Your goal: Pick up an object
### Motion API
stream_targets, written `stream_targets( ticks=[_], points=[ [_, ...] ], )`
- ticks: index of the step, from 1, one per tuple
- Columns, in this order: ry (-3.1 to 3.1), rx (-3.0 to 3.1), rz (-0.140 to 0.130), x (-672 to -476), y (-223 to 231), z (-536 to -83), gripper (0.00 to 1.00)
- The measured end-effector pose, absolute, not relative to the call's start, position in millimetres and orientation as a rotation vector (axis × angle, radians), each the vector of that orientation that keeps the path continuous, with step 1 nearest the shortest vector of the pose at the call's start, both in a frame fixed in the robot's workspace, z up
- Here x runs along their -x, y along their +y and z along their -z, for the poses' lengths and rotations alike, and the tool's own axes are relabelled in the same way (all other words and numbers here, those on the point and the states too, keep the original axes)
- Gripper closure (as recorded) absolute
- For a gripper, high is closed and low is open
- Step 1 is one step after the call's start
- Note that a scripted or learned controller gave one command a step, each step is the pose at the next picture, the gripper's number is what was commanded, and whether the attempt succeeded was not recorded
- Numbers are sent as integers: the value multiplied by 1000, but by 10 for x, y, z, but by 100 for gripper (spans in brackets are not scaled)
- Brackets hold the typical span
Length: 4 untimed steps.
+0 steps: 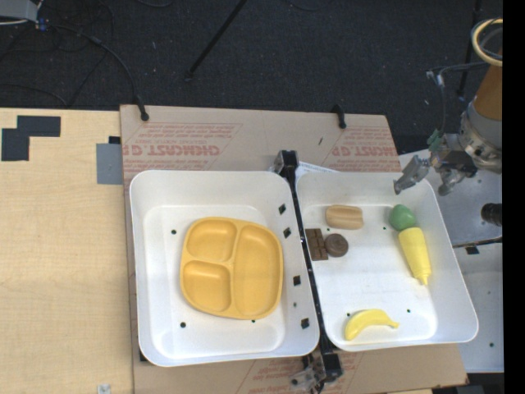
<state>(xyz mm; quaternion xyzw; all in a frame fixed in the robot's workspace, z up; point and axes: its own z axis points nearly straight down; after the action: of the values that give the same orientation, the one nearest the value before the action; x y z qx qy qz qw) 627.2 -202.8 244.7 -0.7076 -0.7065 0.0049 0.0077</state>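
Camera view: both white bins seen from above at a slant, the arm entering from the right.
Gripper [430, 173]: open, its two fingers spread apart with nothing between them, hanging over the far right corner of the right bin [459, 302].
Candidate objects: a toy corn cob [415, 253] with a green end lies nearest the gripper; a tan bread piece [344, 217] sits further left; a brown round piece [335, 245] rests beside a dark chocolate block [315, 244] near the divider; a yellow banana [368, 322] lies at the near edge.
Left bin [156, 220]: holds a yellow divided plate [232, 267], well apart from the gripper.
Stage: my reading is that no object has been picked yet.
Risk, wall: a descent from this spot could catch the bin rim, since the gripper sits right over the corner.
Risk, corn: rounded and tapered, it may roll or squirt out if pinched off-centre.
Risk, cluster: the brown piece and block touch, so fingers could nudge both and grasp neither.
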Motion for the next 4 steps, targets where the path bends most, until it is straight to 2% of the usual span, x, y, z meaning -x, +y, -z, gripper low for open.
stream_targets(
  ticks=[1, 3, 4],
  points=[
    [-2218, 2216, -6, -6292, -2022, -2524, 0],
    [-2217, 2215, -8, -6245, -2076, -1569, 0],
    [-2219, 2210, -8, -6216, -2003, -922, 0]
  ],
)
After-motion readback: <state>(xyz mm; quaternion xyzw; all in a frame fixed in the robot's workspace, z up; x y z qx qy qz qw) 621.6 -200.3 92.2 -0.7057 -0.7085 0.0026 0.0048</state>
